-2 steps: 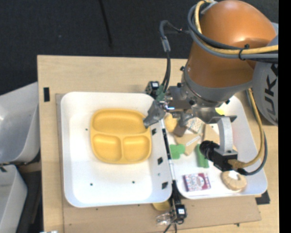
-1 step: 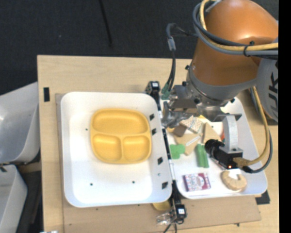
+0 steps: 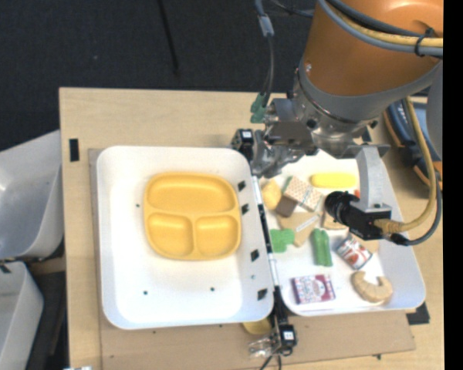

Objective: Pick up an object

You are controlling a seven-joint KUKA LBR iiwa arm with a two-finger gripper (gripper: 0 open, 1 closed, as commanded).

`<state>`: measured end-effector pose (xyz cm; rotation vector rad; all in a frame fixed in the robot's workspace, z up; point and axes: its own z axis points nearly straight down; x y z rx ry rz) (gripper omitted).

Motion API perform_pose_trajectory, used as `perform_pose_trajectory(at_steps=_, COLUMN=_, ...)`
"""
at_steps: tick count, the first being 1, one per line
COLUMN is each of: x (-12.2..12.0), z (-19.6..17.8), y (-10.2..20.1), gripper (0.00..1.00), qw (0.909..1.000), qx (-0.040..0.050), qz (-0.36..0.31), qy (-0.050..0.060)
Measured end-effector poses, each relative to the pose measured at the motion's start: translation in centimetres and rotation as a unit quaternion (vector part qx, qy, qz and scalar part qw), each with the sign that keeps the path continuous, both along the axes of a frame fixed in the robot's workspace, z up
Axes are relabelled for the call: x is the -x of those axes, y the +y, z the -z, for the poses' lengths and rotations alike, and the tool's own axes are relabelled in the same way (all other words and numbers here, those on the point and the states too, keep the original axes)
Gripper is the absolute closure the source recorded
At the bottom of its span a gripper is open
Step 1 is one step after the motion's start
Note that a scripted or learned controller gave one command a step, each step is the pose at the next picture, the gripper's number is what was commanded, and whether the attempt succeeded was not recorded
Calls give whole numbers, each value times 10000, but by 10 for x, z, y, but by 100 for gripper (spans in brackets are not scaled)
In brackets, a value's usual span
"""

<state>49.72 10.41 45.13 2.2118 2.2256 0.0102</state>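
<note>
The right bin (image 3: 405, 284) carries a crowd of small things. A yellow banana-like piece (image 3: 333, 179) lies at its far side, and a tan block with a patterned face (image 3: 301, 197) sits just left of it, beside a rounded yellowish lump (image 3: 272, 195) close to the divider. Nearer, a green bar (image 3: 321, 247) stands beside a small green piece (image 3: 282, 240), a red-and-white can (image 3: 353, 253) lies to its right, a purple-and-white packet (image 3: 312, 288) rests near the front rim, and a tan ring-shaped piece (image 3: 372, 286) lies at the near right corner.

The tool (image 3: 282, 154) hangs over the far left corner of this bin, just above the yellowish lump; its tips are lost among dark hardware, so I cannot tell how it is set, and nothing shows between them. The arm (image 3: 370, 45) overhangs the bin's far side, and a black fitting with cables (image 3: 355, 214) lies across the bin's middle right.

The left bin (image 3: 116, 284) bears a yellow divided plate (image 3: 191, 214), with bare white floor all around it. Both bins sit on a pale wooden table (image 3: 139, 114), against a dark floor. A white object (image 3: 15, 199) stands at the far left.
</note>
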Motion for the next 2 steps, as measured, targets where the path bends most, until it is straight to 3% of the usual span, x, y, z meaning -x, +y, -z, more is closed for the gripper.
perform_pose_trajectory(at_steps=1, x=9, z=55, y=110, gripper=100, qw=10000, qx=10, qz=-38, qy=61)
perform_pose_trajectory(at_steps=2, x=-43, z=-38, y=118, gripper=100, qw=10000, qx=-11, qz=3, qy=-27)
